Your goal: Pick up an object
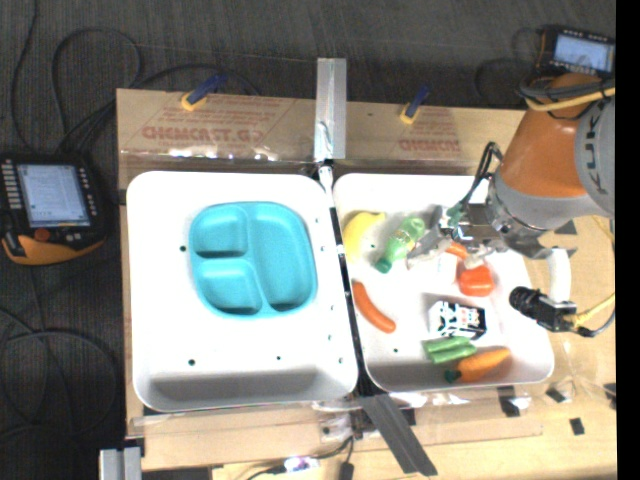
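Observation:
In the right bin [530,363] lie a yellow banana-like piece [360,230], a green bottle [399,242], a long orange chili [373,307], an orange-red round toy [477,278], a black-and-white carton [458,319], a green pod [448,348] and an orange carrot [482,363]. My gripper [448,236] reaches in from the right, low over the bin's middle. It sits just right of the green bottle and up-left of the orange-red toy. Nothing shows between its tips.
The left bin [160,348] holds a turquoise divided plate [252,258]. A metal post [330,108] rises at the back between the bins. A teach pendant [48,203] lies on the floor at left. A black cylinder [540,308] juts over the right bin's rim.

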Available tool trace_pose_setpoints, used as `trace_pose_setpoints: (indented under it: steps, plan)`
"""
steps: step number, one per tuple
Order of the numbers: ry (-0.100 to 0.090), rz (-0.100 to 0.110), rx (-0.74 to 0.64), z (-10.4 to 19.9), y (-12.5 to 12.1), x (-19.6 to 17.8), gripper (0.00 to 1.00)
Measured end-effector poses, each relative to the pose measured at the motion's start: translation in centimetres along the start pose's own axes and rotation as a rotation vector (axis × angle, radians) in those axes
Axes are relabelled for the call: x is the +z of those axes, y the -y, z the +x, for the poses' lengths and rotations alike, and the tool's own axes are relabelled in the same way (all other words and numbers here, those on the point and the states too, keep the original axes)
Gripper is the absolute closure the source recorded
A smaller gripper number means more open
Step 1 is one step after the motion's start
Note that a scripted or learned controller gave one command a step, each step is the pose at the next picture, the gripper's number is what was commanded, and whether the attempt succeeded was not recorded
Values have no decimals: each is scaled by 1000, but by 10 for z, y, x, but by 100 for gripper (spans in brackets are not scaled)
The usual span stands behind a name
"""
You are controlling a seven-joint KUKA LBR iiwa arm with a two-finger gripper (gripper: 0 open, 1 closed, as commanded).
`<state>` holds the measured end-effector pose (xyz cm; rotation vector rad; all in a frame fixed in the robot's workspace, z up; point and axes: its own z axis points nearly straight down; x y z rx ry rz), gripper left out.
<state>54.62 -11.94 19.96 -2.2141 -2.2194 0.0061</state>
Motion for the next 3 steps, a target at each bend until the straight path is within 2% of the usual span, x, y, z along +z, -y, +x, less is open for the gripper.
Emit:
trace_pose_setpoints:
  steps: [1, 2, 3]
  plan:
    - [8, -15, -277, 19, -64, 100, 0]
    - [11, -19, -276, 17, -66, 91, 100]
    - [4, -3, -267, 69, -115, -31, 100]
